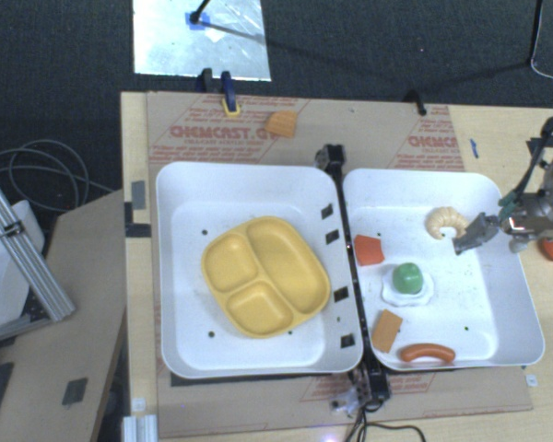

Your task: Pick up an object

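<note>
Over the right white bin [511, 274], the dark two-finger gripper [470, 235] hangs just beside the pale curved croissant-shaped toy [445, 220], holding nothing; whether it touches the toy, I cannot tell. Nothing is lifted yet, so the grasp and raise appear left to do.

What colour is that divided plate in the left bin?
Yellow: the divided plate shows plainly in the camera view.

Yellow divided tray [265, 275] sat in left bin [180, 339], hand [472, 234] hovered beside croissant [445, 220] in right bin [507, 325], green ball [406, 278] nearby.
</note>
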Tool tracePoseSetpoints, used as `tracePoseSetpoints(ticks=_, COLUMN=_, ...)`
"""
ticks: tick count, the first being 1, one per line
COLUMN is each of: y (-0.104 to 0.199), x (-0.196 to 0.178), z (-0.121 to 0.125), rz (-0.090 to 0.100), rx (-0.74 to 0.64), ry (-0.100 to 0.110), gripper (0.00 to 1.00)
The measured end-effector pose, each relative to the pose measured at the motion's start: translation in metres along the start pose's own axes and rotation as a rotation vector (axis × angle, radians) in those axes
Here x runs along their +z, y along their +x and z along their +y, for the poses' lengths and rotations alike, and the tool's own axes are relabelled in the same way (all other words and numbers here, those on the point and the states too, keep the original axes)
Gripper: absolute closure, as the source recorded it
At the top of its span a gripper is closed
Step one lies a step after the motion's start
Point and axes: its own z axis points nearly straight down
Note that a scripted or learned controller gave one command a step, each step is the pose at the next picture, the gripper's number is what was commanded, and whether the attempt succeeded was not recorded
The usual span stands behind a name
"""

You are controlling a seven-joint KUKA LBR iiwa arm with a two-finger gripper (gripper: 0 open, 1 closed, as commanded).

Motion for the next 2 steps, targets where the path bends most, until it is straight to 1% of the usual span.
tracePoseSetpoints(ticks=1, y=0.048, x=0.193, z=-0.007, rz=0.008, rx=0.002, ry=0.028, gripper=0.0)
tracePoseSetpoints(ticks=2, y=0.026, x=-0.028, z=0.001, rz=-0.001, rx=0.002, ry=-0.004, gripper=0.0)
